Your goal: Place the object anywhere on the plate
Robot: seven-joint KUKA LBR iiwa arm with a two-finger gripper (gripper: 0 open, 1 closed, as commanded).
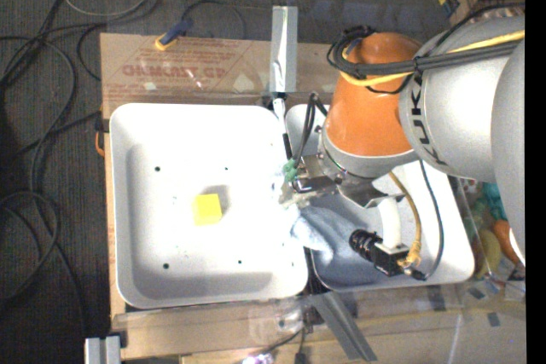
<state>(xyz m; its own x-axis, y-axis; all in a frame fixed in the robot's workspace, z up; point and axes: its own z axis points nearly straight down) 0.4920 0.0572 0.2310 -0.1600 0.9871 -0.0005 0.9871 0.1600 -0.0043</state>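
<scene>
A small yellow block (208, 208) lies flat on the floor of the left bin (145, 132), near its middle. My gripper (294, 186) hangs over the divide between the two bins, to the right of the block and well apart from it. A small green bit (293, 172) shows at the gripper's end; what it is I cannot tell. Just below the gripper a grey-blue shape (322, 233), seemingly the plate, lies at the left front of the right bin (452, 260), largely hidden by the arm.
The orange wrist band (371, 111) and the grey arm cover most of the right bin. A black cable plug (375, 251) with a yellow wire hangs over the bin's front. Cardboard (188, 68) lies behind the left bin, and a metal post (283, 47) stands at the back between the bins.
</scene>
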